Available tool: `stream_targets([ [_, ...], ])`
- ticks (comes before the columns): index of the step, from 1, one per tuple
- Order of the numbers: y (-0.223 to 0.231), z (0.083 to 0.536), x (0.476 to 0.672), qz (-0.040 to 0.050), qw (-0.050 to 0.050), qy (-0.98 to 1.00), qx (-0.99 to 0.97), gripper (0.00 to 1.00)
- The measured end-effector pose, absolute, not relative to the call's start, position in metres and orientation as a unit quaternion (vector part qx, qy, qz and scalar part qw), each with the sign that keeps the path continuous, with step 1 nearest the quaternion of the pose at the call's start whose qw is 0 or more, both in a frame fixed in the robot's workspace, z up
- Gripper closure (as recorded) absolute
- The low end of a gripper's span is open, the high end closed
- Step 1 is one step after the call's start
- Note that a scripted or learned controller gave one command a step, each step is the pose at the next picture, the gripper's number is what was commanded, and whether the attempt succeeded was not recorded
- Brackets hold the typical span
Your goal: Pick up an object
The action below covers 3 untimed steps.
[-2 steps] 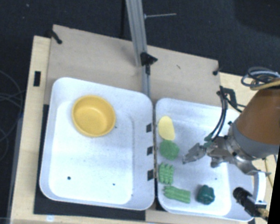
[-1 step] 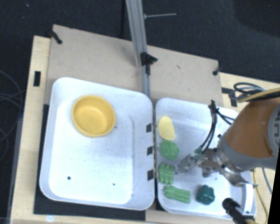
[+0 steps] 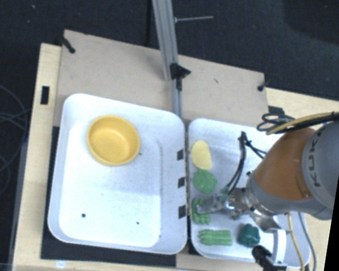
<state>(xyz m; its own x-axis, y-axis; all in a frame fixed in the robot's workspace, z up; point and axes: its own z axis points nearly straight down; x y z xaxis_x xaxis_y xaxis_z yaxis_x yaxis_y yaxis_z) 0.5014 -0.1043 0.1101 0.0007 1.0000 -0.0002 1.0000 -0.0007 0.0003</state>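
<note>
While the gripper [image 3: 204,206] is lowered in the right bin [image 3: 234,136], its finger state cannot be told; a green object [image 3: 205,182] is seen just above.

We see a bowl [image 3: 114,141] in the left bin's [image 3: 110,218] far left corner; several small toys [image 3: 203,182] line the right bin's [image 3: 221,134] left edge.

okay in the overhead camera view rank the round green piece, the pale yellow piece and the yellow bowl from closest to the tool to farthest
1. Round green piece, right bin, just up-left of the tool.
2. Pale yellow piece, right bin, beyond the green one.
3. Yellow bowl, left bin, far left.
</note>
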Motion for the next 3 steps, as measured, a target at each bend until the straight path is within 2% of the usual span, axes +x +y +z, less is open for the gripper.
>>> stream_targets([
  [1,-0.104,0.103,0.503,0.0019,0.002,0.707,0.707,0.00],
  [2,-0.104,0.114,0.504,0.0028,0.002,0.707,0.707,1.00],
  [3,-0.098,0.162,0.512,0.0016,0.002,0.707,0.707,1.00],
])
